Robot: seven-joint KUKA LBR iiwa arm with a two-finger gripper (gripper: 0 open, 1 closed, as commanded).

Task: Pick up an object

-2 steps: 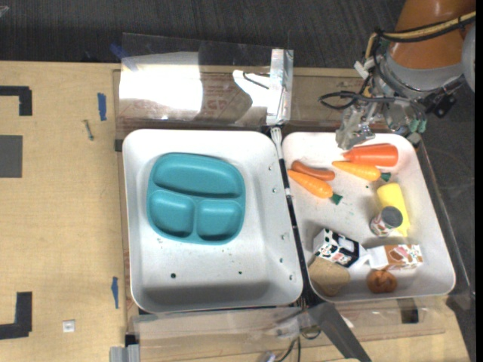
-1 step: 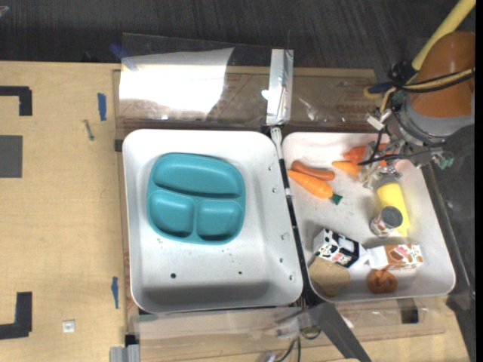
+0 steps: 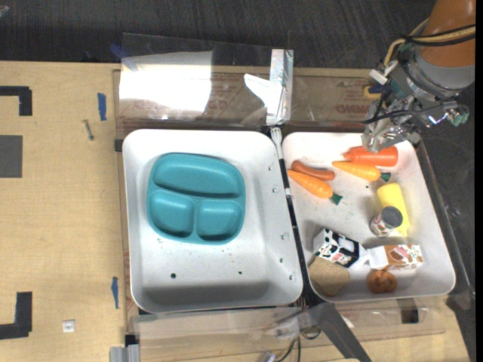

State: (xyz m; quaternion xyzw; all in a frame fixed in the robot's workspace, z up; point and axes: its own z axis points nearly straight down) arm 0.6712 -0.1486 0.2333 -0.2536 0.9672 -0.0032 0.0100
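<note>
Carrots (image 3: 343, 173) lie in your right bin (image 3: 441, 277). Your gripper (image 3: 383, 136) hangs just above one; you cannot tell if it is open.

Grey arm with orange band (image 3: 453, 10) enters from top right, wrist angled down and left. Cables bunched around the wrist. Two-finger metal gripper (image 3: 381, 136) hangs low at the upper right; finger state unreadable from this angle.

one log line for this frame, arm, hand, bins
arm: over right bin far corner | hand: above carrots, nothing seen held | left bin: teal tray
</note>
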